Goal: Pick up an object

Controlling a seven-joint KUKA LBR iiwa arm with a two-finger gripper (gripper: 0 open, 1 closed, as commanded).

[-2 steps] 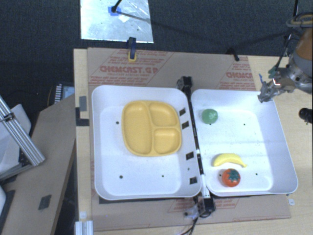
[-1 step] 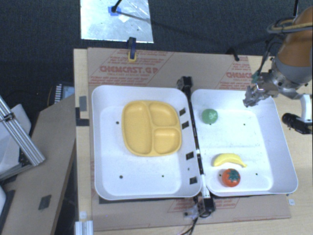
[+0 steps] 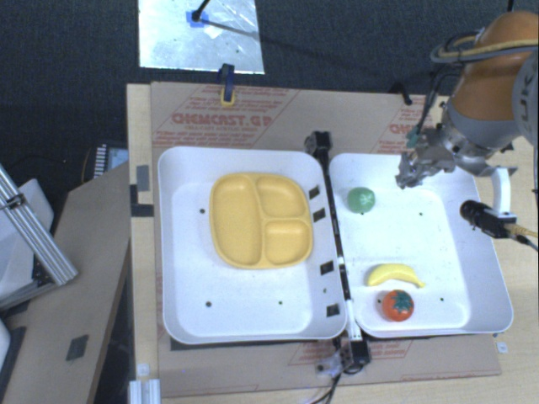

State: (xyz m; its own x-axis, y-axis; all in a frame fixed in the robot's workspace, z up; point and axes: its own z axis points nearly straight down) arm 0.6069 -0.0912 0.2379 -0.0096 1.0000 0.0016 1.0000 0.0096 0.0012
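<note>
In the right bin (image 3: 446, 242) lie three things: a green ball (image 3: 361, 199) near the back left, a yellow banana (image 3: 394, 275) toward the front, and a red-orange tomato (image 3: 397, 305) just in front of the banana. My gripper (image 3: 408, 175) hangs over the back of the right bin, to the right of the green ball and a little apart from it. Nothing shows between its fingers, and their gap is too small and dark to read.
The left bin (image 3: 185, 310) holds a yellow divided plate (image 3: 259, 220). A black divider with clips (image 3: 328, 225) runs between the bins. Cardboard (image 3: 253, 112) lies under both bins, and a metal frame (image 3: 34, 234) stands at the far left.
</note>
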